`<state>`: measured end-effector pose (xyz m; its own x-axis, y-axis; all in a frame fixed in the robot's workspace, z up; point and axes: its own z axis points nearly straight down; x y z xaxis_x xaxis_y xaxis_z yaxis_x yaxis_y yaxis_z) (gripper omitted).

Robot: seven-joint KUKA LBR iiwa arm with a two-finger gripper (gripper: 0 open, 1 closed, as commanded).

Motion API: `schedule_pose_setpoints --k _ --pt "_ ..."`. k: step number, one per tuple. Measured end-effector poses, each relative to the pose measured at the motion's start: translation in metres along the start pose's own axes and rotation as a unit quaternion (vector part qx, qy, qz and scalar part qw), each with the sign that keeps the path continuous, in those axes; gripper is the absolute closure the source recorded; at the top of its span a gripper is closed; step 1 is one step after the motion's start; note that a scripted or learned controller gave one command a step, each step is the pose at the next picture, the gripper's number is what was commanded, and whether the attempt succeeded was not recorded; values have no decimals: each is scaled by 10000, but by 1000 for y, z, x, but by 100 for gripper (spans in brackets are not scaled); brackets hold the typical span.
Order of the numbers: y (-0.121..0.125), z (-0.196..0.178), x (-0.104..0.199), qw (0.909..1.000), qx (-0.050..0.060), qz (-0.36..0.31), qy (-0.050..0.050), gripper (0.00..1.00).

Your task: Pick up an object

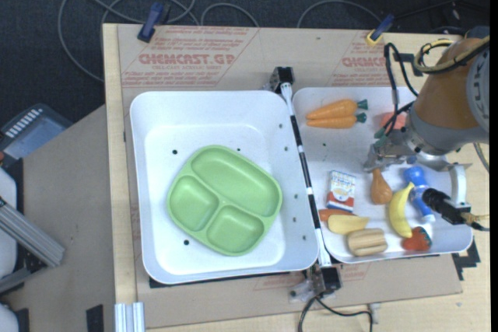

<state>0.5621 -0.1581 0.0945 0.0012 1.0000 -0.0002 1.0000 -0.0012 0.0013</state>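
Gripper (383, 159) on the grey arm with the orange band sits low in the right shallow white bin (459, 245), above a small brown drumstick-shaped toy (380, 187); whether it is released or clenched cannot be told. Just beside it lie a yellow plastic banana (400, 211) and a blue-capped bottle (418, 184). An orange plastic carrot (336, 113) rests near the bin's far wall. A small white carton with red print (341, 190), a tan bread roll (366, 242) and a red toy piece (418, 242) occupy the near half. The left shallow white bin (156, 128) holds a green three-compartment plate (225, 199). Both bins rest on the tabletop (194, 58).
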Motion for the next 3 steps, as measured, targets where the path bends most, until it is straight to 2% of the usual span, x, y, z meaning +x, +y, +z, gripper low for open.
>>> schedule_pose_setpoints --k 1,2,3 --pt "-55 -60 25 10000 13 -8 8 100" --pt "-51 -117 98 10000 -5 -22 6 100" --pt "-56 -148 141 10000 -1 -12 1 100"
